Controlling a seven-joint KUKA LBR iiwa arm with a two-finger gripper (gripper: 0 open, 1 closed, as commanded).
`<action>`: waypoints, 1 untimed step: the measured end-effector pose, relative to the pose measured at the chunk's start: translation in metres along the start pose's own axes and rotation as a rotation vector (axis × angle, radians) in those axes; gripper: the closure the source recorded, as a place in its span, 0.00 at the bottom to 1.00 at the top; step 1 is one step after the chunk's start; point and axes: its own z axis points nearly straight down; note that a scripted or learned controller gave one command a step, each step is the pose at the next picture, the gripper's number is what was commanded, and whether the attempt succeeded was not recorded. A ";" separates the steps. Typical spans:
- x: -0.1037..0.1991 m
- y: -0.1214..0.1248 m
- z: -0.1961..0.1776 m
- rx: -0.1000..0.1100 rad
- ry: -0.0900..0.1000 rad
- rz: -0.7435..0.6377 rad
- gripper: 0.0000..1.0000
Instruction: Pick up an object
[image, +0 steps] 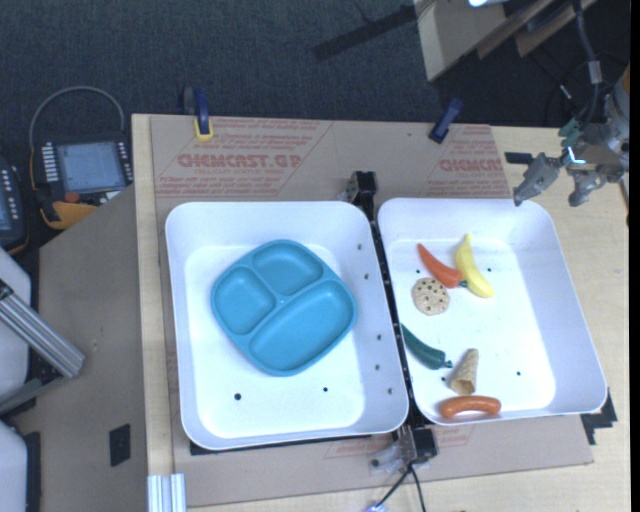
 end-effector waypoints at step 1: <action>-0.007 -0.005 0.047 0.004 0.001 0.001 0.00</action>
